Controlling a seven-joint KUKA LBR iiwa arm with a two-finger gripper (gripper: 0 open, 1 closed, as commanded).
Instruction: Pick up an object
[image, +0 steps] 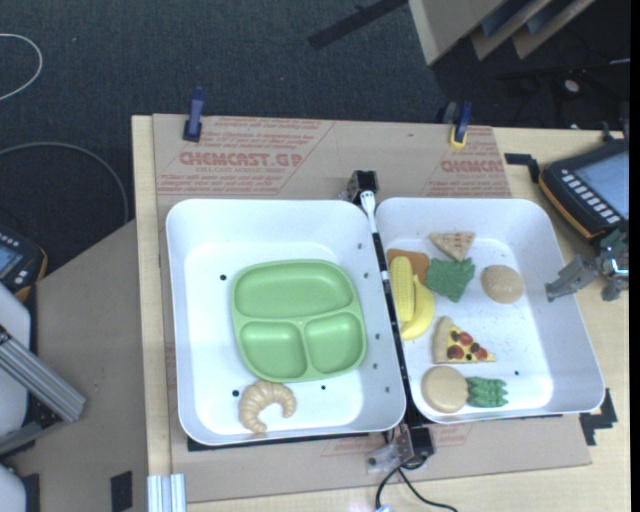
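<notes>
White right bin (575, 330) holds the toy food, a bun (502, 283) nearest the hand (572, 279), which hovers at the rim, fingers spread, holding nothing; approach step, so next it must descend over one piece

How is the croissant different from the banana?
The croissant is tan and lies in the left bin by the green tray; the banana is yellow and lies in the right bin. The croissant arches sideways; the banana runs lengthwise along the bin's edge. Both are curved toy foods.
</notes>
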